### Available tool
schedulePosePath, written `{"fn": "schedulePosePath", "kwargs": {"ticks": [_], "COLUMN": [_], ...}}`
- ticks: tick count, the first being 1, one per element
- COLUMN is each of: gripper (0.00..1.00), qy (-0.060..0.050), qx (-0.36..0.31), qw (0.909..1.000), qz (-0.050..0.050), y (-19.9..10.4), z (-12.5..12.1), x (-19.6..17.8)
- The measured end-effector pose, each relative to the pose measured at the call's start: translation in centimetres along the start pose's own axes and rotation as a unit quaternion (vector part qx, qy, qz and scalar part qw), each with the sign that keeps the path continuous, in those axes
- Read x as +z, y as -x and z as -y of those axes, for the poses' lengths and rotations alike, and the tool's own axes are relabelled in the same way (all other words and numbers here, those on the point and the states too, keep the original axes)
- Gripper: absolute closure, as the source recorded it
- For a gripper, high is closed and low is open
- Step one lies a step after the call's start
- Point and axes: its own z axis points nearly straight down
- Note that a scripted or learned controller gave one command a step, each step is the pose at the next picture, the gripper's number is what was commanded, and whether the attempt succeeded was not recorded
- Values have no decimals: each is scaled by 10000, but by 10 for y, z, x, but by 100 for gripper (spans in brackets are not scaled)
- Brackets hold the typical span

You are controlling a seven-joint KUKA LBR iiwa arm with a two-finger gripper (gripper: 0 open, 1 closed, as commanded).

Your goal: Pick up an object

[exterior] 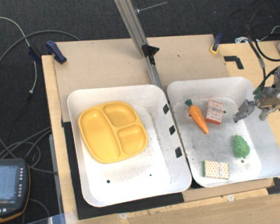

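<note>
The right bin (263,168) holds an orange carrot (198,118), a small red and white box (215,111), a green broccoli piece (240,146) and a patterned packet (216,169). My gripper (253,111) hangs over the bin's right side, above and to the right of the broccoli, right of the box. Its two grey fingers are spread apart with nothing between them.
The left bin (161,176) bears a yellow divided plate (113,131). A metal pole (134,26) slants down to the gap between the bins. Blue clamps (55,51) sit at the bench's back corners. A tablet (6,185) lies off the bench at the left.
</note>
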Motion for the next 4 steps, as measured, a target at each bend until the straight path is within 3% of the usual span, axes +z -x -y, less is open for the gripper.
{"fn": "schedulePosePath", "kwargs": {"ticks": [1,3,4], "gripper": [0,0,100], "qy": [2,-29,14], "qx": [2,5,6], "qw": [10000,10000,10000], "qz": [0,-9,2], "y": [0,-5,-4], "z": [0,3,1], "x": [0,116,102]}}
